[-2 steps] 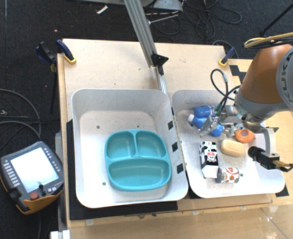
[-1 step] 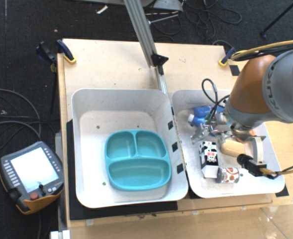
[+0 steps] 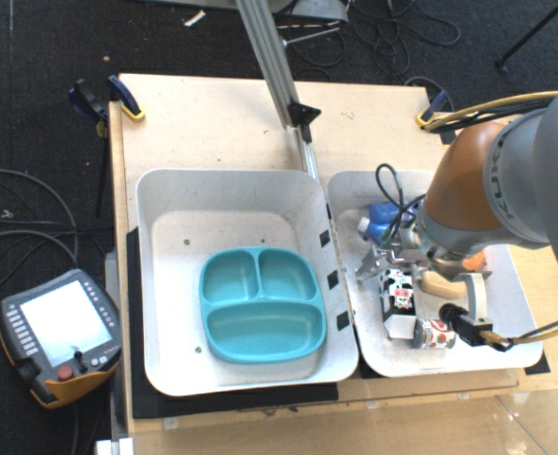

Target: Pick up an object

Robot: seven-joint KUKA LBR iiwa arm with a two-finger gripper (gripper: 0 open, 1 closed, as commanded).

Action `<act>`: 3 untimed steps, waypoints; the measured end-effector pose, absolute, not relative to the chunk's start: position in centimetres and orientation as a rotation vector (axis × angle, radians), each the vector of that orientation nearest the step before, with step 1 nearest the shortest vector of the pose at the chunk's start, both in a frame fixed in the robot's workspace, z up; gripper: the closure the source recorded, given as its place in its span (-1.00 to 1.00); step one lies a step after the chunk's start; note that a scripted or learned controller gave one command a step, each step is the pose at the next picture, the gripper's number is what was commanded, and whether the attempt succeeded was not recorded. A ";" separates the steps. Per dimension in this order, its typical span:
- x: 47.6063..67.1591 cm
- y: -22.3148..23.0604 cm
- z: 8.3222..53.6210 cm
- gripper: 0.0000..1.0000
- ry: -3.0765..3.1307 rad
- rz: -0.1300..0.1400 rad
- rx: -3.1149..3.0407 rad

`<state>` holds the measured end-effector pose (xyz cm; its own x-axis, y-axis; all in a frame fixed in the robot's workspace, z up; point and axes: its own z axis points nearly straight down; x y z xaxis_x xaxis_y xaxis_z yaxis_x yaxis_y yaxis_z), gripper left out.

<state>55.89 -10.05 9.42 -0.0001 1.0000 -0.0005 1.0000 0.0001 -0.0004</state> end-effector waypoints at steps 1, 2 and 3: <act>55.9 -10.0 10.6 1.00 2.221 0.001 2.221; 56.5 -10.3 14.9 1.00 2.221 0.004 2.217; 57.0 -9.4 20.8 1.00 2.222 0.006 2.213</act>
